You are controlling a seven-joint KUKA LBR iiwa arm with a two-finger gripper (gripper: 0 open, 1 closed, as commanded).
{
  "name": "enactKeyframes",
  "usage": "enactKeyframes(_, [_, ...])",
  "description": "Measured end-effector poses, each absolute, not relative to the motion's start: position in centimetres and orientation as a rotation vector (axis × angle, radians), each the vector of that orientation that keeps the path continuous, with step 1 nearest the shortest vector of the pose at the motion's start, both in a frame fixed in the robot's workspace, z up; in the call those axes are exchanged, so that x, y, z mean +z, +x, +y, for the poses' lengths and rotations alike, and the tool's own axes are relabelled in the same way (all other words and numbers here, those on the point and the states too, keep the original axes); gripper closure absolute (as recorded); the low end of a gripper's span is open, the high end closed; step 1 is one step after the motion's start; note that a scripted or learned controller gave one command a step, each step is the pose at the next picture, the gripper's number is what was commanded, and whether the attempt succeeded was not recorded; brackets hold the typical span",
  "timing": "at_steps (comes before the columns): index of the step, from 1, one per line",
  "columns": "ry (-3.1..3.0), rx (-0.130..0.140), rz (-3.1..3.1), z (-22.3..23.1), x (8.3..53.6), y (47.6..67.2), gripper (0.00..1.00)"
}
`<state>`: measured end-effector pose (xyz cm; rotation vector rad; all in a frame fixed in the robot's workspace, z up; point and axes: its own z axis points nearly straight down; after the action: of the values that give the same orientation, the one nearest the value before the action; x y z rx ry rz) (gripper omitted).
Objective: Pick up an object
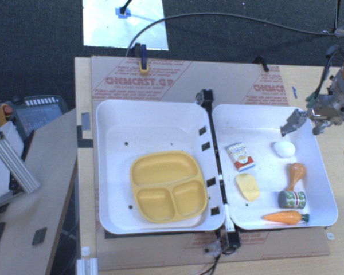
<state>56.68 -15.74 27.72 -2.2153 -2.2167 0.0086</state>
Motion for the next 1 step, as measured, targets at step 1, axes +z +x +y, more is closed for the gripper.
enactKeyframes(1, [-2.219, -0.001, -2.226, -15.70, 28.33, 56.87, 0.00])
